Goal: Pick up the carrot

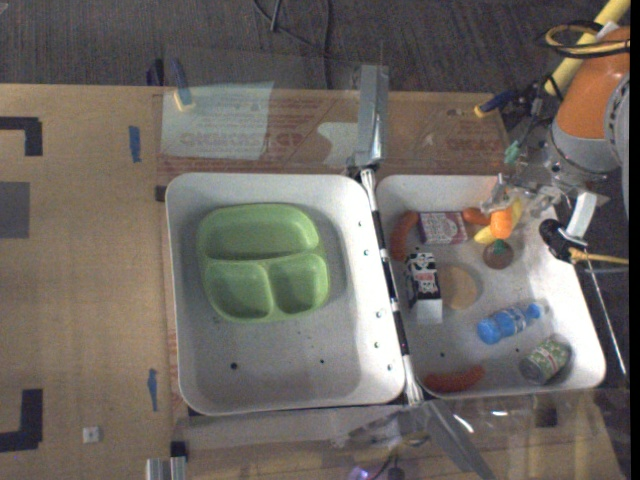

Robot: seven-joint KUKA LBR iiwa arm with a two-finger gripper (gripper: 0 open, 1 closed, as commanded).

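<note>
The carrot (501, 223) lies in the upper right part of the right bin (590, 328), a small orange piece directly under the gripper (508, 203), which hangs over it at the upper right of the frame. Whether the jaws are apart or together I cannot tell, since the wrist and its fittings hide them from above. The main risk is crowding: a yellow piece (484, 235) touches the carrot on its left, a round brown item (498, 255) sits just below it, and a small red-labelled box (441, 228) lies near. A descent slightly off centre could close on the yellow piece instead, or take both and drop one on the lift. The carrot also sits near the bin's upper wall, so a finger could land on the rim or nudge the carrot aside. The green divided plate (262, 260) in the left bin (190, 368) is well apart and unlikely to interfere.
</note>
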